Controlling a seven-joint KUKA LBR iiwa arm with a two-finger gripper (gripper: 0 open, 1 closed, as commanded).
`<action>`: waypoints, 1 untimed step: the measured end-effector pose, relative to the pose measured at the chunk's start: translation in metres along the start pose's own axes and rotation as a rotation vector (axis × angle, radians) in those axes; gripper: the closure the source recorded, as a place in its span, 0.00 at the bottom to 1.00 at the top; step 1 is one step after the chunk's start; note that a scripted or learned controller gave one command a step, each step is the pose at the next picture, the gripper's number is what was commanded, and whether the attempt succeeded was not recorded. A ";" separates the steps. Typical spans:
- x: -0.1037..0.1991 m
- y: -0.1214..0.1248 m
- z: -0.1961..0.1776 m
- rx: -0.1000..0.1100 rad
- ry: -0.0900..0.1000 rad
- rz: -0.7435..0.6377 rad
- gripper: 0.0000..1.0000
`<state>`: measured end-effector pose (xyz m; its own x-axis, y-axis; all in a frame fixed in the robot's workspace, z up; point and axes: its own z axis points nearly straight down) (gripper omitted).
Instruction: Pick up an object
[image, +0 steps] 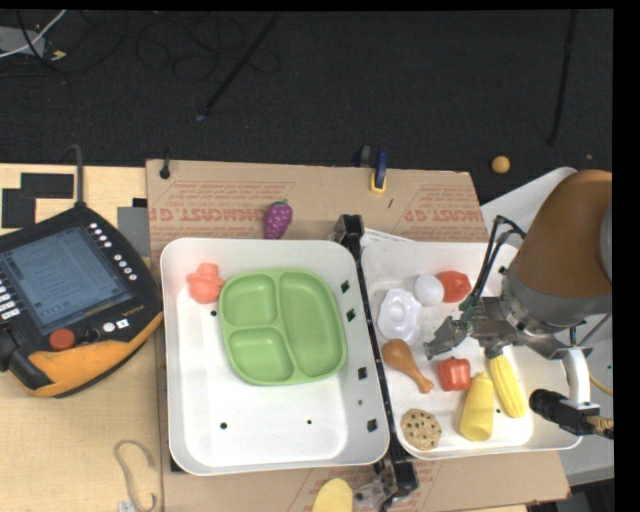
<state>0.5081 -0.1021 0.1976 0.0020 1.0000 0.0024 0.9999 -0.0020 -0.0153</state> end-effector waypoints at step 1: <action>0.000 0.003 -0.006 -0.011 -0.001 -0.002 0.00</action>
